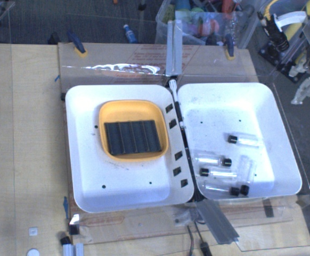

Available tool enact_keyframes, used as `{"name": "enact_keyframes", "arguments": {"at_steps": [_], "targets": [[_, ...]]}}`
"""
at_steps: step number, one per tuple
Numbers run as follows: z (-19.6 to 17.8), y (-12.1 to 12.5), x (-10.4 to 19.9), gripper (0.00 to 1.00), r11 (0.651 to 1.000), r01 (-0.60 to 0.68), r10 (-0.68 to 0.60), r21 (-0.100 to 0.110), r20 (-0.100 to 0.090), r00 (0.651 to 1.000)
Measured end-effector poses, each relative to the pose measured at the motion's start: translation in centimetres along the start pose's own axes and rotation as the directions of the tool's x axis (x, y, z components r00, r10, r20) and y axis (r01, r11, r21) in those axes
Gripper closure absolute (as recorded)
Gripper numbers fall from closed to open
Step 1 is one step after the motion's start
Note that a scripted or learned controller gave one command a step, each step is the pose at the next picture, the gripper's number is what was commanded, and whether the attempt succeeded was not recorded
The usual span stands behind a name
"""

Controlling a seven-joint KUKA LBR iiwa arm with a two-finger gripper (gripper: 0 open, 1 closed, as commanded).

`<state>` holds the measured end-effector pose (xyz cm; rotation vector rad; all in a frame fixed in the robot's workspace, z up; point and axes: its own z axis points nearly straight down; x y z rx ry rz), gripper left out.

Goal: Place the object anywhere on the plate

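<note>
Claw: whether it is spread or pressed together cannot be told from this view, and nothing can be recorded as held. The task's things are the small clear vials with black caps, lying on their sides in the near half of the right bin. One vial, the lone vial, lies a little farther off and apart from the rest. The others sit close together towards the near wall, and some appear to touch. Judgement on handling: light, rigid, smooth-walled and round, so liable to roll or squirt out of a pinch, and possibly brittle if glass. Their transparency makes the edges hard to read. The best hold is judged to be across the barrel at mid-length, square to the long axis. The lone vial offers the clearest approach. The plate, yellow and shallow, sits in the left bin, carrying a dark ribbed insert whose grooves should check rolling. Both bins rest on the counter.
</note>
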<state>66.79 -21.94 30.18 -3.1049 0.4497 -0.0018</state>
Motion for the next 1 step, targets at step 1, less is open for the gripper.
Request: {"name": "enact_keyframes", "arguments": {"at_steps": [1], "targets": [[-0.9, -0.05, 0.0, 0.0, 0.996, 0.091, -0.091, 0.001, -0.001, 0.996]]}}
